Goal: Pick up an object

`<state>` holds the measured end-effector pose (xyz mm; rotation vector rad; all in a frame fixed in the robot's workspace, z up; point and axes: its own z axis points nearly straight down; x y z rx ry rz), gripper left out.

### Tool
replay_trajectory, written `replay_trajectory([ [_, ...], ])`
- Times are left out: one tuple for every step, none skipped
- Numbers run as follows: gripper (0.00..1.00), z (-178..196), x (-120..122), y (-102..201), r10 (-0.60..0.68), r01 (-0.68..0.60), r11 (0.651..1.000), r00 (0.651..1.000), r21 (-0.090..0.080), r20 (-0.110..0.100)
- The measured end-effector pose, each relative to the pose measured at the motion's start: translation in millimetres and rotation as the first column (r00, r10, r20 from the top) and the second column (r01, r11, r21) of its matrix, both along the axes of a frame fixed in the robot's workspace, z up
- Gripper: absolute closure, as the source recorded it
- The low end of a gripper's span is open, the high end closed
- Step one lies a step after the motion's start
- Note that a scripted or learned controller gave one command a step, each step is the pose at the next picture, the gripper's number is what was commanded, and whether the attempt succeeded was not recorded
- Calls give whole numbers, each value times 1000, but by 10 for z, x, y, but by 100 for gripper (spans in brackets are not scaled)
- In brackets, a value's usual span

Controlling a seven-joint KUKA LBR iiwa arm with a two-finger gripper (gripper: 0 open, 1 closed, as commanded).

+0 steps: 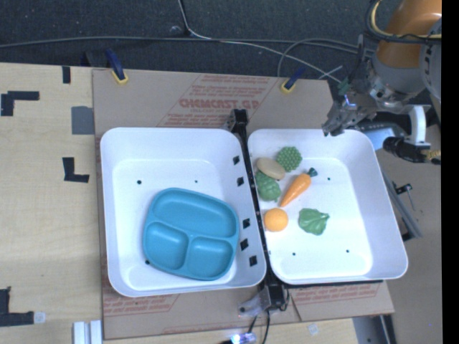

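We see the pincer (336, 126) above the right bin's (373, 213) far rim, though we cannot tell its state. Inside that bin lie a toy carrot (296, 188), orange ball (275, 220), potato (270, 168), broccoli (289, 158) and two leafy greens (313, 221). The left bin (122, 192) holds a blue divided plate (190, 233).

We look down from one fixed camera set above the bench (43, 213), tilted so the far edge and the dark backdrop behind it sit at the top of our view. Both white bins lie near the middle, the left bin (118, 149) and the right bin (380, 213) side by side, seen whole from a moderate height. The arm (409, 27) enters at our upper right
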<state>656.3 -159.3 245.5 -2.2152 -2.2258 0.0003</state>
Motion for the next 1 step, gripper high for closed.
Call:
replay_trajectory([
  [100,30,44,488,0,0,1000,1000,-1,1],
])
